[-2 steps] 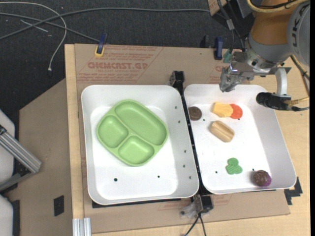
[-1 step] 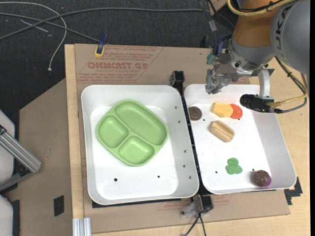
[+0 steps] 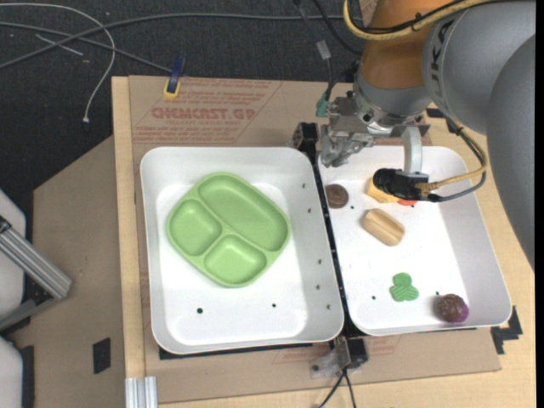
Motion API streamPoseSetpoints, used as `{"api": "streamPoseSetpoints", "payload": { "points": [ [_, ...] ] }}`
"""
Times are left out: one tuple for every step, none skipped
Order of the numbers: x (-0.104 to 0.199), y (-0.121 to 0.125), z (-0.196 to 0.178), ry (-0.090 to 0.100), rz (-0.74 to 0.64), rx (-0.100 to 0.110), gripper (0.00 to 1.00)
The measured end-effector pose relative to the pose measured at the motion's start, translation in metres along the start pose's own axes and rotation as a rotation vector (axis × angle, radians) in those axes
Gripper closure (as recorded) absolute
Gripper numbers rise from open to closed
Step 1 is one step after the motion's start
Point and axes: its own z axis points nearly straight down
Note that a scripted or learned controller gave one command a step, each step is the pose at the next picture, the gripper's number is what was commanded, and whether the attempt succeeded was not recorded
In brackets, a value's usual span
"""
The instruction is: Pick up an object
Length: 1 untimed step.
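My gripper (image 3: pixel 342 149) hangs over the far left corner of the right bin (image 3: pixel 476 228), close to the divider between the bins. Just in front of it lies a small brown round piece (image 3: pixel 337 195). A tan bread-roll shape (image 3: pixel 382 226) rests a little further toward the middle of the bin. Behind it a yellow object (image 3: pixel 377 190) is partly covered by the arm's hardware. Near the bin's front edge sit a green clover-like piece (image 3: pixel 404 288) and a dark purple lump (image 3: pixel 451 308). I see nothing held by the gripper.
The left bin (image 3: pixel 161 304) holds a light green divided plate (image 3: pixel 227 228). Both bins rest on a cardboard sheet (image 3: pixel 212 100) with a blue clip (image 3: pixel 176 73) at its far edge. Loose cables (image 3: pixel 68 32) lie on the dark floor beyond.
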Motion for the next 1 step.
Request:
{"api": "streamPoseSetpoints", "payload": {
  "points": [
    [0.0621,-0.0070,0.0087,0.000,-0.001,0.000,1.00]
  ]
}}
